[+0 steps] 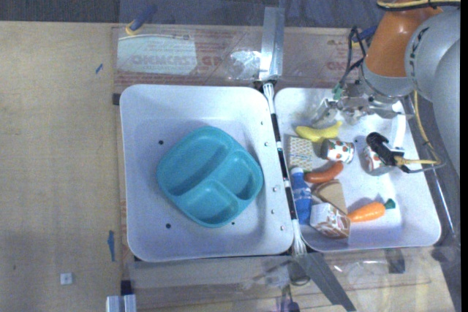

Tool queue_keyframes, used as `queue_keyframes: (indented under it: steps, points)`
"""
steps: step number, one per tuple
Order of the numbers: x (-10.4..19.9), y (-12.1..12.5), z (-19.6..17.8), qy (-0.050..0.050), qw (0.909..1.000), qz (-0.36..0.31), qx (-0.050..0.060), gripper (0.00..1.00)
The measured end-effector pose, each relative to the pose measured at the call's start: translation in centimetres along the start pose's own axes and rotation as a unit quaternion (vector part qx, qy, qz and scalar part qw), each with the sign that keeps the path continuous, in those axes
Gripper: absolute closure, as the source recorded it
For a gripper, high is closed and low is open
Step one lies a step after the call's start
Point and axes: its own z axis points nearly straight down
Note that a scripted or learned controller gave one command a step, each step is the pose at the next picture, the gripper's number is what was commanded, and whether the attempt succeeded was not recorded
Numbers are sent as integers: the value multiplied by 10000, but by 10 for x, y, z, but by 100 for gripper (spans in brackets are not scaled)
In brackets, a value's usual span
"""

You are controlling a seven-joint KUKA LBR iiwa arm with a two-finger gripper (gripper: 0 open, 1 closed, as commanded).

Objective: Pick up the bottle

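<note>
The bottle (pixel 300 194), blue with a white cap, lies lengthwise against the right bin's (pixel 417 226) left wall, hemmed in by a sausage (pixel 324 172) and carton (pixel 329 219). The pincer (pixel 333 109) hovers over the far rim by a banana (pixel 318 132); whether it is clenched, I cannot tell. The left bin (pixel 139 157) holds a teal tray (pixel 210 176)

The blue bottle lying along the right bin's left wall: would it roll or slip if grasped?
The blue bottle lies on its side against the right bin wall, so its round body would probably roll if nudged. It looks like smooth plastic, likely slippery and light. The sausage and small carton crowd it, so a grasp may jostle them.
</note>
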Motion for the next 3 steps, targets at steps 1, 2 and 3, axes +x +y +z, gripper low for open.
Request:
queue_keyframes:
  steps: [1, 2, 3]
  points:
    - [30, -58, -2, 13, 9970, 779, -4, 0]
    - [-25, -2, -35, -1, 9999, 141, 4, 0]
    - [34, -66, -2, 11, 9944, 1054, -7, 0]
